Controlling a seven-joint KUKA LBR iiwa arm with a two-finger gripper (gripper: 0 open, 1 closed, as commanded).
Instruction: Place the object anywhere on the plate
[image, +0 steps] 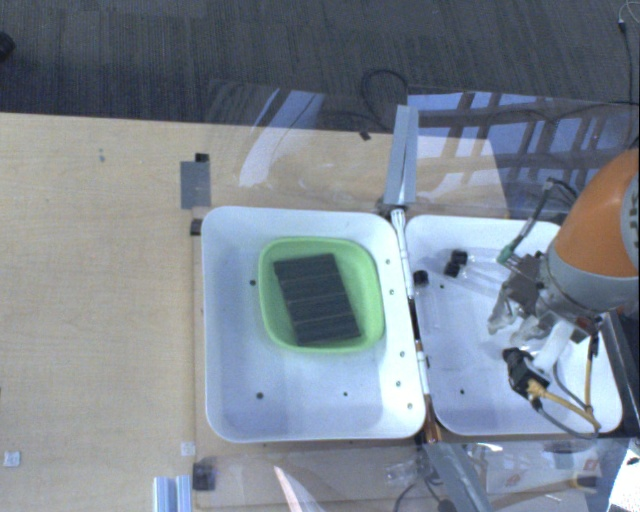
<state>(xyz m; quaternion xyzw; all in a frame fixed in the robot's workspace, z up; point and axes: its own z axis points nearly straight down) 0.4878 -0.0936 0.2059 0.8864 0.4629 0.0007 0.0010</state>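
Observation:
A green square plate (372, 300) sits in the left white bin (230, 380), toward its back. A dark grey ribbed rectangular block (317, 299) lies flat on the plate, turned slightly. My gripper (508, 316) hangs over the right white bin (460, 400), near its right side, well apart from the plate and the block. Nothing is seen held in it. The arm's orange band (600, 235) rises above the gripper.
Two small black pieces (455, 262) (421, 277) lie at the back left of the right bin. A yellow and black cable (545, 395) loops below the wrist. A grey metal bar (402, 155) stands behind the bins' shared wall.

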